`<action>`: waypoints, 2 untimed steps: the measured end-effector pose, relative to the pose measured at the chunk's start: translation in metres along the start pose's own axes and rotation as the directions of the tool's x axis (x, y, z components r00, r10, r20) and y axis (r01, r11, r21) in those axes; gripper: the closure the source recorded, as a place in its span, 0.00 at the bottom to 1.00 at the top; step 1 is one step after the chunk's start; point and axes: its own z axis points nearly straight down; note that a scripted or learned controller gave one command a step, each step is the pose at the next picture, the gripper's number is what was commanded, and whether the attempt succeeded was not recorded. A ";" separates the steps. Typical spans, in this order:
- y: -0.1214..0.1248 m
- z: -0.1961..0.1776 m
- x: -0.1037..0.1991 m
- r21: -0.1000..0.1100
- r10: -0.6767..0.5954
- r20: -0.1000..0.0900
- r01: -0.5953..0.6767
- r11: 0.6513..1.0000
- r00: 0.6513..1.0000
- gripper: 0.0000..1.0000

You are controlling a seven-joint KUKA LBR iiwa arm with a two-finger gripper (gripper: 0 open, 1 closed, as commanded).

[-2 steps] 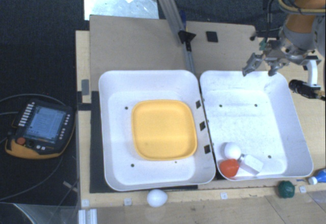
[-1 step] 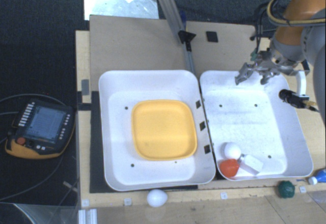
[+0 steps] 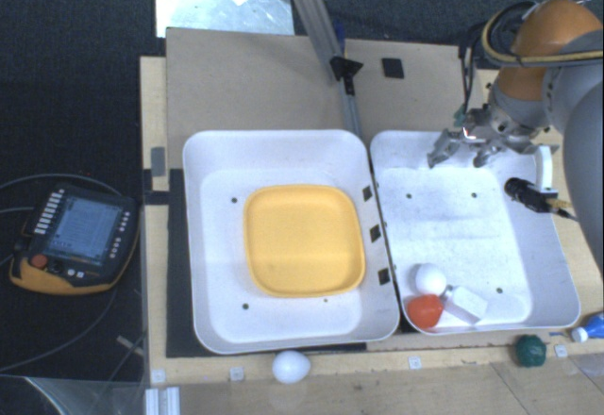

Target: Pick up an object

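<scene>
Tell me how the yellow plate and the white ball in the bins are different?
The yellow plate is big, flat and squarish; the white ball is small and round. The plate lies alone in the middle of the left bin; the ball sits at the near edge of the right bin, touching an orange-red object. Both rest inside white bins, away from the gripper.

The arm [image 3: 566,88] was grey, with smooth, rounded housings. Above the wrist sat a broad orange band [image 3: 559,26], domed and glossy, edged below by a thin pale ring over a dark one. A dark cable [image 3: 466,74] ran down beside the wrist. The gripper [image 3: 466,155] was built of bare grey metal, angular and spindly against the rounded arm, with a small bright reddish spot glowing at its base.
</scene>
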 end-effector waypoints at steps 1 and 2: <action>0.000 0.021 0.000 -0.002 0.000 0.000 0.000 1.000 1.000 0.00; 0.001 0.010 0.000 -0.005 -0.001 0.002 0.001 1.000 1.000 1.00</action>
